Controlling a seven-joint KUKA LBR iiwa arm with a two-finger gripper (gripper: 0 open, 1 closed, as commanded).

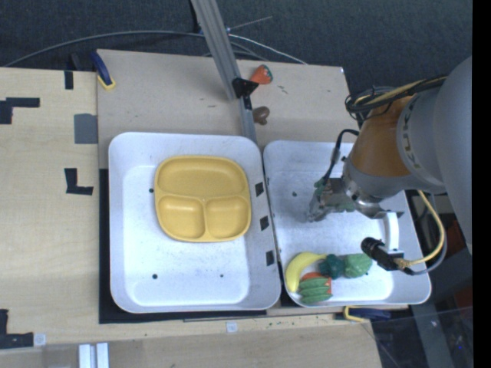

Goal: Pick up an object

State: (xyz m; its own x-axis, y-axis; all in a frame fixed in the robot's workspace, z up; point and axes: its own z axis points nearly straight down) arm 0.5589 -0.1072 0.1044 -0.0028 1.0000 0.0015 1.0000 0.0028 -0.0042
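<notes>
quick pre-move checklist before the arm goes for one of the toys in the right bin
1. Targets in view: ok. A banana, a dark green toy, a lighter green toy and a red and green toy lie in the right bin's near corner.
2. Gripper over a target: not ok. It sits above bare bin floor, farther back than the toys.
3. Finger state: cannot tell.
4. Gripper carrying anything: cannot tell, though nothing shows below it.
5. Toys separated for a clean grasp: not ok. They are bunched together, touching or overlapping.
6. Yellow divided plate out of the way: ok. It lies in the left bin.
</notes>
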